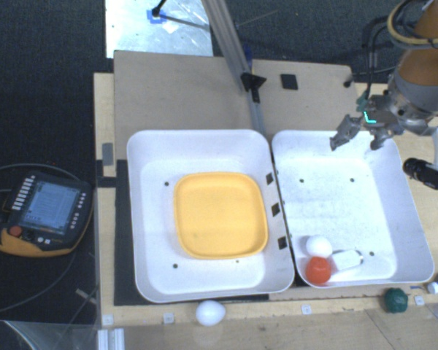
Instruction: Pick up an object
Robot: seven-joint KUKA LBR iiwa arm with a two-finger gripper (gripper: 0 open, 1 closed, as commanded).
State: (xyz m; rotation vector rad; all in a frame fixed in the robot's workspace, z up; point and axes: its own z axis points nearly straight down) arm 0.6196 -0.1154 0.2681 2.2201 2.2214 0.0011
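Observation:
In the right bin (350, 203), three small things huddle in the near-left corner: a white ball (318, 246), a red ball (319, 270) just in front of it, and a white oblong piece (347, 260) to their right. The left bin (153, 195) holds a yellow square plate (220, 214). My gripper (361, 135) hangs over the far edge of the right bin, well away from those objects. Its two dark fingers are spread apart, open, with nothing between them.
A white egg-shaped object (210, 312) lies on the bench in front of the left bin. A dark green ball (396, 300) sits at the bench's front right. A teach pendant (40, 211) rests on the floor at left. A metal pole (226, 28) slants in from the top.

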